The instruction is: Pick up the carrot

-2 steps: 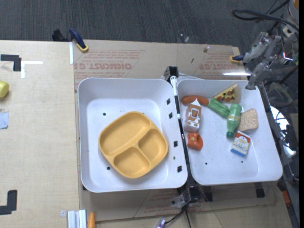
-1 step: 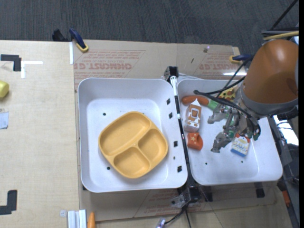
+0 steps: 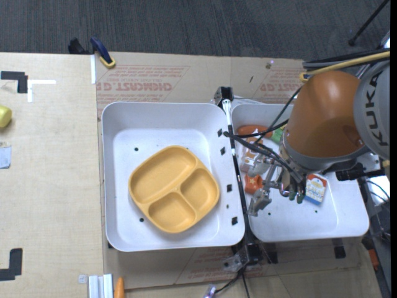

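Observation:
In the right bin (image 3: 347,225), an orange shape (image 3: 250,130) lies near the back left corner with a bit of green (image 3: 277,130) beside it. It looks like the carrot, and the arm (image 3: 325,117) hides most of it. A second orange-red piece (image 3: 252,182) lies by the bin's left wall. My gripper (image 3: 268,194) hangs low over the left half of this bin, just right of that piece. Cables and the wrist cover its tips.
The left bin (image 3: 118,228) holds a yellow divided plate (image 3: 173,189). A small white, red and blue carton (image 3: 315,189) lies in the right bin, right of the gripper. A yellow object (image 3: 4,117) sits at the bench's far left, and a blue clip (image 3: 103,53) at the back.

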{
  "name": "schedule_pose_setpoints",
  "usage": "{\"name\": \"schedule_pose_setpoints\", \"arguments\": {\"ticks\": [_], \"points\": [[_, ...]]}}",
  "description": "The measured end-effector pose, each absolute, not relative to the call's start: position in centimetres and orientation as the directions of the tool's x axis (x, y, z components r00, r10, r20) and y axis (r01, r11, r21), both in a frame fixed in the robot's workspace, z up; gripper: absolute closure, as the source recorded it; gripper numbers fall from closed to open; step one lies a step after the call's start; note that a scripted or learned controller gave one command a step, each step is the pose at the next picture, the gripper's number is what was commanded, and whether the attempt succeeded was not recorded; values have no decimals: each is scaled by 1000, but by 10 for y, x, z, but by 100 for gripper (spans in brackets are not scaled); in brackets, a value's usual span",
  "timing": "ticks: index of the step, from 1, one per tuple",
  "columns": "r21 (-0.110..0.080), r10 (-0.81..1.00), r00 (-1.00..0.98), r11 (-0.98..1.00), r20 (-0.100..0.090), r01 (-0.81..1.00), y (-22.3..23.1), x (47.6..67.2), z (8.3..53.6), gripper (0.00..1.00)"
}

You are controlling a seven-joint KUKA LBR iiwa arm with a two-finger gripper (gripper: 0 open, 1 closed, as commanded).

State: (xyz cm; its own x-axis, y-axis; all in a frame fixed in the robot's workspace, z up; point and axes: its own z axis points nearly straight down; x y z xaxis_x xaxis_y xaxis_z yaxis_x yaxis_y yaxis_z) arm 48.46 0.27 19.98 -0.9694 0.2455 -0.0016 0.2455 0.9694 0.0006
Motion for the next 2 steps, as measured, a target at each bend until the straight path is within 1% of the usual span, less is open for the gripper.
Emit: {"name": "schedule_pose_setpoints", "arguments": {"ticks": [1, 2], "points": [[1, 193, -981, 981, -4, 193, 41, 481, 192, 0], [0, 282, -959, 959, -5, 282, -41, 480, 192, 0]]}}
